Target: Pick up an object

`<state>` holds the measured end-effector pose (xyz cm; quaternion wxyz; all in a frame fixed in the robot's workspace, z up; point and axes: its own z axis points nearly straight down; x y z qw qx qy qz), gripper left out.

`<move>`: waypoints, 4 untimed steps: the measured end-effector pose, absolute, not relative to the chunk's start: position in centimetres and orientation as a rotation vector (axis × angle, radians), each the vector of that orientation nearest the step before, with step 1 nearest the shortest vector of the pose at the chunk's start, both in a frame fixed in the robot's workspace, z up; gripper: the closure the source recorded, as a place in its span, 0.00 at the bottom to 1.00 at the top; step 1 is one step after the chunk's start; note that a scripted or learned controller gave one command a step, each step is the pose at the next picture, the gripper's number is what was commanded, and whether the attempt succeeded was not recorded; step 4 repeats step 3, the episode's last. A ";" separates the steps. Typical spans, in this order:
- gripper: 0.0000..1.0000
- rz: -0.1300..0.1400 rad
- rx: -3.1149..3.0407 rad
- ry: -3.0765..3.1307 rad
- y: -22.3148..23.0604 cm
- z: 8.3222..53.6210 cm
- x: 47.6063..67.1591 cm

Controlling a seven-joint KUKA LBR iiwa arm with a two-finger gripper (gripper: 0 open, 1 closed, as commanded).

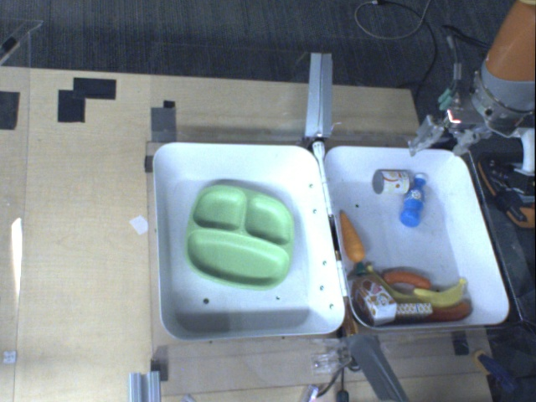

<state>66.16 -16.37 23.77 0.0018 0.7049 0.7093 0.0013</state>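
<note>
Two bins: the left bin carries a green divided plate; the right bin carries all the loose items, so the pick will most likely happen there.
Gripper: it hangs over the far rim of the right bin, near that bin's far right corner, above the contents and not among them. Two pale prongs splay out at its tip, and I read them as fingers standing apart with nothing between them.
Arm: grey with its orange band, reaching in from the right and high up, which looks like a ready pose before a descent.
Closest candidates: a small grey can lies on its side just below and a little left of the gripper, and a blue bottle lies touching it or just beside it. Both sit on open bin floor, which I judge makes them the easier grabs.
Further off: a carrot lies along the bin's left wall, well below the gripper.
Crowded corner: a banana, red sausage-like pieces and a dark packet are bunched against the near wall, farthest from the gripper; packed so tight, fingers would struggle to straddle one.
Task progress: nothing lifted yet, by my judgement.
</note>
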 end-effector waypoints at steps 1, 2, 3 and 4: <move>0.00 0.008 2.235 2.197 -16.3 11.0 66.6; 1.00 0.014 2.223 2.200 -16.2 12.3 66.9; 1.00 0.006 2.227 2.207 -16.7 23.1 58.9; 1.00 0.006 2.227 2.207 -16.7 23.1 58.9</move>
